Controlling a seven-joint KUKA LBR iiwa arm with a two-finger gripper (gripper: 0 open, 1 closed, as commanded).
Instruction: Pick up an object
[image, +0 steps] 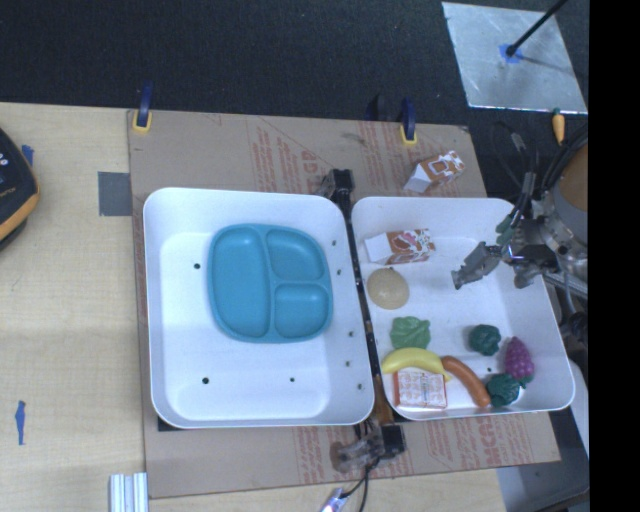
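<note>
The right bin holds a small white and orange carton, a beige round piece, a green leafy piece, a dark green piece, purple grapes, a yellow banana, an orange sausage, a white and red packet and a green broccoli piece. My gripper hangs over the bin's upper right part, its fingers pointing left and spread apart with nothing between them. It is right of the carton and the beige piece.
The left bin holds a blue divided plate. Outside the right bin, on the cardboard behind it, lies another small carton. Cables and the arm's wrist crowd the right edge.
</note>
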